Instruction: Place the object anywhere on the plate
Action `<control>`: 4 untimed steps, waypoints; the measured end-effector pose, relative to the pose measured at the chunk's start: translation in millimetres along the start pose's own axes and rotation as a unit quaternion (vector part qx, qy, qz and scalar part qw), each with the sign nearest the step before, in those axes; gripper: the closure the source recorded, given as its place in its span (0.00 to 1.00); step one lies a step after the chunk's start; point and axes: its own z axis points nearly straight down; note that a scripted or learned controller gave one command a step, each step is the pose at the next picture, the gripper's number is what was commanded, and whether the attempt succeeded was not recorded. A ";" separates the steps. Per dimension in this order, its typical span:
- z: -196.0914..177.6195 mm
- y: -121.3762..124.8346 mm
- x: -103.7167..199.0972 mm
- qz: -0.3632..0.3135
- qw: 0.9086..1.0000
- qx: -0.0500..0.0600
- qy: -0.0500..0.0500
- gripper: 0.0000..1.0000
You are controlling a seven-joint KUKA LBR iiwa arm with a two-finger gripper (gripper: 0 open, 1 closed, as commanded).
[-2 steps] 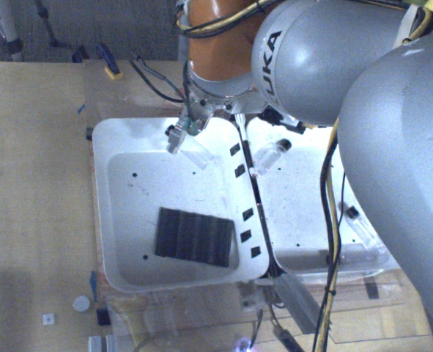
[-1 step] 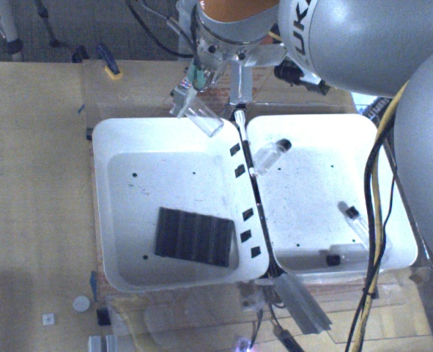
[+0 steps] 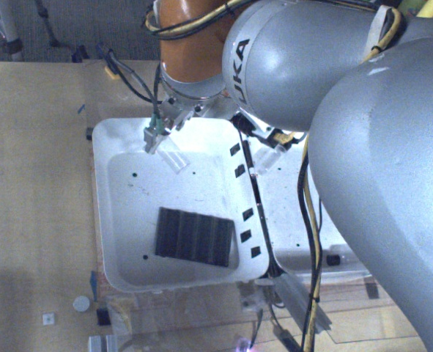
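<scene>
We see the gripper [image 3: 166, 149] over the left bin [image 3: 121, 167], above a dark ridged plate [image 3: 194, 237]; we cannot tell its state

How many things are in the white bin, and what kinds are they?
Dark ridged block: 1
Clear tool fingers reaching into the bin: 2
Total: 3 things, counting the fingers. The block is the one loose thing lying in the bin.
</scene>
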 end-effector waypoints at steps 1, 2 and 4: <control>-1.9 -119.0 -27.2 -0.008 1.000 0.000 0.000 1.00; 106.5 -61.5 -58.8 0.139 0.990 -0.001 -0.001 1.00; -62.4 -55.2 31.6 -0.066 0.998 0.000 -0.001 1.00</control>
